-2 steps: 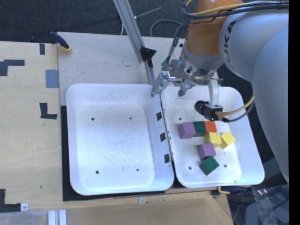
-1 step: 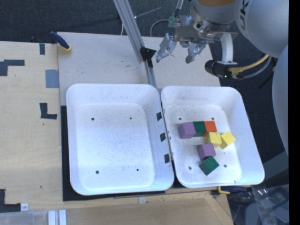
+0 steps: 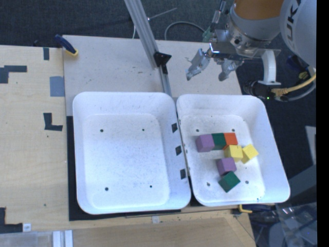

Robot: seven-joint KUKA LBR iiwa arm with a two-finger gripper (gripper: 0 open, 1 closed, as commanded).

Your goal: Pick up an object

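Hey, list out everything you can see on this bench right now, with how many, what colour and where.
Bins: 2, white, side by side; left bin, right bin.
Purple blocks: 2, right bin; one at the cluster's left, one lower.
Green blocks: 2, right bin; one between purple and orange, one nearest the front.
Orange block: 1, right bin, at the cluster's upper right.
Yellow blocks: 2, right bin; one, one at its right.
Metal rail: 1, silver, slanting down to the bins' shared edge.
Clamp: 1, blue and yellow, bench's far left.
Arm: 1, grey with orange band, top right.
Gripper: 1, jaws apart, above the bench behind the right bin.
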